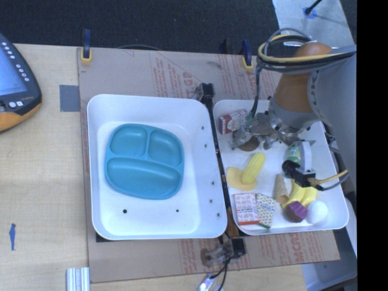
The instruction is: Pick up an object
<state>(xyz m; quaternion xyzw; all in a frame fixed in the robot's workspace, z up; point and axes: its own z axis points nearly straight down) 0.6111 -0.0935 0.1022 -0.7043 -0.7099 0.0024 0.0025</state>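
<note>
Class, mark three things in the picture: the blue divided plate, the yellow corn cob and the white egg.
blue divided plate [145, 161], camera view, centre ridge.
yellow corn cob [254, 167], camera view, middle of cob.
white egg [317, 211], camera view, top surface.

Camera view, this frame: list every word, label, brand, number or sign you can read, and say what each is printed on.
None can be read as text.
Cardboard sheet: red printed lettering, too blurred to read.
Red and white packet: print too small.
Patterned packet: print too small.
Small red packet near the gripper: label blurred.
Handheld pendant: screen and buttons, no legible characters.
</note>
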